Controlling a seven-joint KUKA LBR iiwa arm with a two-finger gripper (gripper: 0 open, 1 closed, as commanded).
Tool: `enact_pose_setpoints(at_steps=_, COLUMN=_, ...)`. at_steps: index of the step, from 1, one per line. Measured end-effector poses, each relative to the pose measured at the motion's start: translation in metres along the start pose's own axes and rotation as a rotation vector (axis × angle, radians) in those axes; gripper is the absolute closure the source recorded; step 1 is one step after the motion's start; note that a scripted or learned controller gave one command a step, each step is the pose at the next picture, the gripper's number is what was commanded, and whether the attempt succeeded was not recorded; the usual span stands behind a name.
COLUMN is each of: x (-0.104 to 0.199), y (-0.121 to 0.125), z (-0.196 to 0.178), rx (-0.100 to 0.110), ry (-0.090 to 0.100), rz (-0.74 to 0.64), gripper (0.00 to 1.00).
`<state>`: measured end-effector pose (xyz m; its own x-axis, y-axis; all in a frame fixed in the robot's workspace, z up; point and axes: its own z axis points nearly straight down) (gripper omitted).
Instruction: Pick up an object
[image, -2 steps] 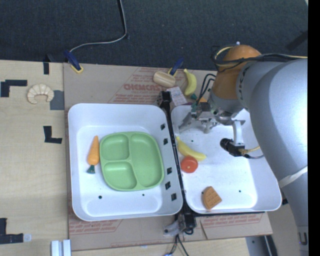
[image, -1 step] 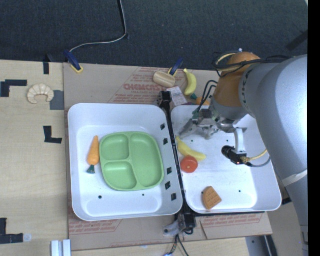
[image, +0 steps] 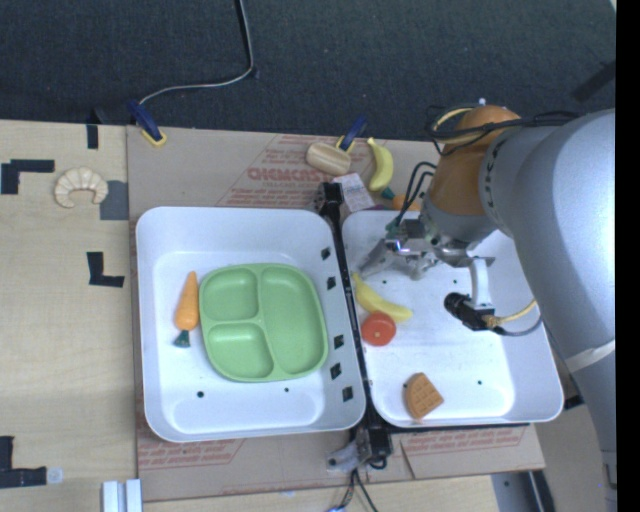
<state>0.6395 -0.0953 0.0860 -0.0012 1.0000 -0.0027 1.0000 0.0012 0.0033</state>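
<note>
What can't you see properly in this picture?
- Gripper: too small and blurred in the camera view to tell how its fingers stand.
- Right bin: its far right part is covered by the arm.
- Carrot: its lower tip is too small to make out.

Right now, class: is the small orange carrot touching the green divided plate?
Touching. The camera view shows the small orange carrot lying against the green divided plate's left rim, with no gap between them.
</note>
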Motion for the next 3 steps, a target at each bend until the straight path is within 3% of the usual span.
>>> enact_pose_setpoints(at_steps=1, x=-0.002, y=-0.018, z=0.0, rx=-0.001, ry=0.0, rz=0.0, gripper=0.0)
enact_pose_setpoints(at_steps=2, x=-0.01, y=0.03, z=0.001, rx=0.0, ry=0.002, rz=-0.001, gripper=0.0)
enact_pose_setpoints(at_steps=3, x=-0.001, y=-0.021, z=0.0, rx=0.002, ry=0.001, rz=0.001, gripper=0.0)
